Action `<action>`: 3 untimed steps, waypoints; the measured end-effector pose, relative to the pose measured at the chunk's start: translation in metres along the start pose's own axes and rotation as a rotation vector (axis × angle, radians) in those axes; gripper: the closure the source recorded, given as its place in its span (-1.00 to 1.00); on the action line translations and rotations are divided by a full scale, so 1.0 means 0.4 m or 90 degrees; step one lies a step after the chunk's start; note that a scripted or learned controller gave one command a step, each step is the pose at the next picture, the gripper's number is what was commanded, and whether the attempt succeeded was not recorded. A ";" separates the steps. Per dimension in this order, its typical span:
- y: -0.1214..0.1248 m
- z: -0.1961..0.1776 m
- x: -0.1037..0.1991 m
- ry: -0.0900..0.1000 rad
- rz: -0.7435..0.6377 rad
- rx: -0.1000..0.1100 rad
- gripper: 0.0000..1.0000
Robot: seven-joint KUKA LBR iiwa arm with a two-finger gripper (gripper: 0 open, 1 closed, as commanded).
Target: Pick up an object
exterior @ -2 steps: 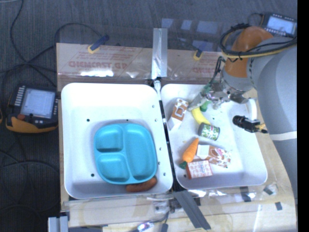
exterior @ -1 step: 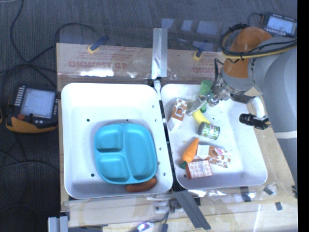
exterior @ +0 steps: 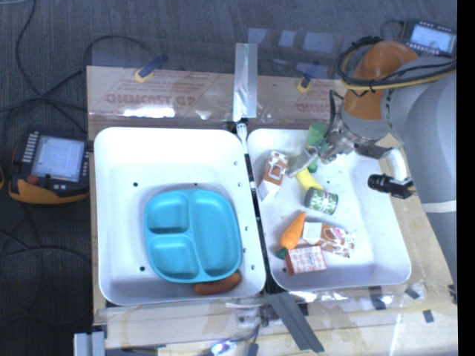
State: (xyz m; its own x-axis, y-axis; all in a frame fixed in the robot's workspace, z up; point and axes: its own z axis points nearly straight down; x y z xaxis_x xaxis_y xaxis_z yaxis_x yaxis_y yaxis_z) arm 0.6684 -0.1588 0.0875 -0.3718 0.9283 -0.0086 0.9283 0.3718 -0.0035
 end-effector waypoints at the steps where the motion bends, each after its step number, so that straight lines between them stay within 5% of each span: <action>1: -0.028 -0.011 -0.014 0.006 0.053 -0.002 -1.00; 2: -0.005 0.000 -0.015 0.001 0.025 -0.001 -1.00; 3: -0.022 -0.001 -0.033 0.003 -0.122 0.007 -1.00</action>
